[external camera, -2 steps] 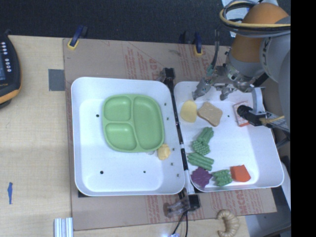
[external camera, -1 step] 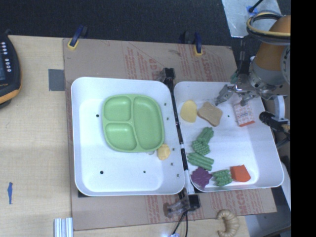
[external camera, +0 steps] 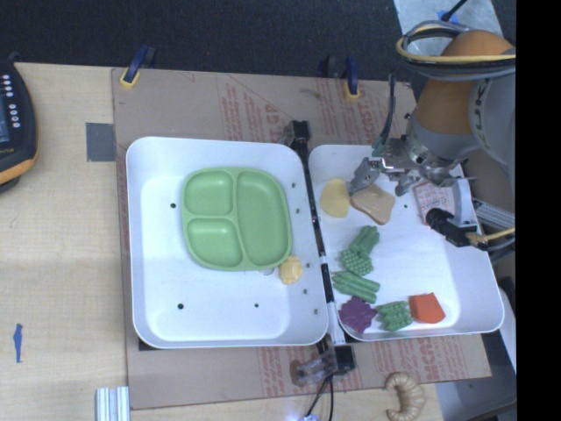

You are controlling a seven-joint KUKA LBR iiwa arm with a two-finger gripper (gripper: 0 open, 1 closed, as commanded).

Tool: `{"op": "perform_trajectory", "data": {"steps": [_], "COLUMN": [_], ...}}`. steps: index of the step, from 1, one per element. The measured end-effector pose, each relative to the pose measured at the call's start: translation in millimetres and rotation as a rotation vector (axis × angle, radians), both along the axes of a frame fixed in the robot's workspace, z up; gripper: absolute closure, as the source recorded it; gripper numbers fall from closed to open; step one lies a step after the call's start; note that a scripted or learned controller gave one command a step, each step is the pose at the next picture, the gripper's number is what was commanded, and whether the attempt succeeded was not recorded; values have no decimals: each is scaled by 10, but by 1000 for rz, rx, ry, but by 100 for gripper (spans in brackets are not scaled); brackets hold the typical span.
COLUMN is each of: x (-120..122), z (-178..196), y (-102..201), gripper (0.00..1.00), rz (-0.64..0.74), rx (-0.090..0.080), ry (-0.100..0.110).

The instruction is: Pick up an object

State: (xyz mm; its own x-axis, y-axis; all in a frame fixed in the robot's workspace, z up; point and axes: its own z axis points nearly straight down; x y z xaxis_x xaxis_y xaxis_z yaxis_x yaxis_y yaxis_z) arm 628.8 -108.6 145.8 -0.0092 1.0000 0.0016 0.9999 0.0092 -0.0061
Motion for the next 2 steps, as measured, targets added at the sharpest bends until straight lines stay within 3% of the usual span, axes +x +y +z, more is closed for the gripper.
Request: {"op": "perform_trajectory", "data": {"steps": [1,2], "x": [-646,-606], "z": [-575,-437], "y": [-80,-91], "gripper": [0,100], "rz": [-6,-4], "rx": [0,-3], "ry": [8,0]}}
